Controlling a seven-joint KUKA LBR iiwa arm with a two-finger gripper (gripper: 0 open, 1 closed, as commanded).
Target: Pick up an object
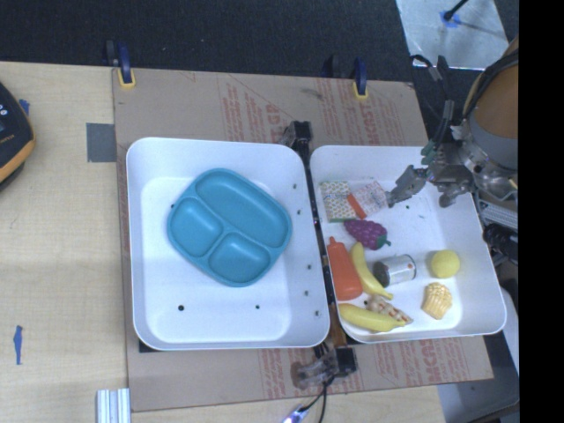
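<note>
Objects lie loose in the right bin (480, 263), none of them between the fingers of the gripper (428, 189), which hangs over the bin's upper part with its two fingers spread apart, one pointing down-left toward the packet and the other toward the bin's right wall. Nearest the gripper, just to its left, is a small patterned packet (351, 198) with a red strip on it. Below that lies a bunch of purple grapes (366, 233), and further down a small silver can (396, 270) on its side. An orange bottle-shaped toy (344, 270) lies along the bin's left wall, touching a yellow banana (367, 271) that curves beside it. A second banana (368, 317) rests along the near wall. A yellow lemon (444, 263) and a corn cob (437, 300) sit toward the right, well below the gripper. In the left bin (150, 315) a blue divided plate (230, 226) lies flat, well apart from the arm.
</note>
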